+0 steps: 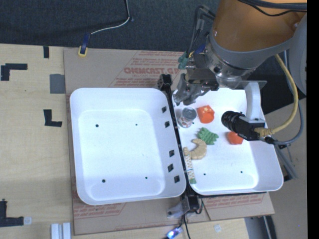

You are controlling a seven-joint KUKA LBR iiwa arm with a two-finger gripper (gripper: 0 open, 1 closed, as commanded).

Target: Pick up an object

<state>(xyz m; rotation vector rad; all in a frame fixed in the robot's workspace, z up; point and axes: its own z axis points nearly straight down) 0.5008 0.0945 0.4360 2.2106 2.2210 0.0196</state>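
Observation:
My gripper (185,99) hangs low over the right bin (239,176), near its far left corner beside the divider. Just below its tips lies a small grey, shiny round object (188,116). An orange block (206,114) sits to the right of that. A green leafy toy (207,135) and a tan curved toy (197,150) lie nearer the bin's middle. A red piece (235,139) shows partly under a black cylinder on the arm. Nothing is visibly between the fingers.
The left bin (119,143) stands beside the right one, with black clips (172,153) along the shared wall. The large orange-banded arm (259,19) covers the right bin's far side. A white cable (107,29) runs across the dark backdrop.

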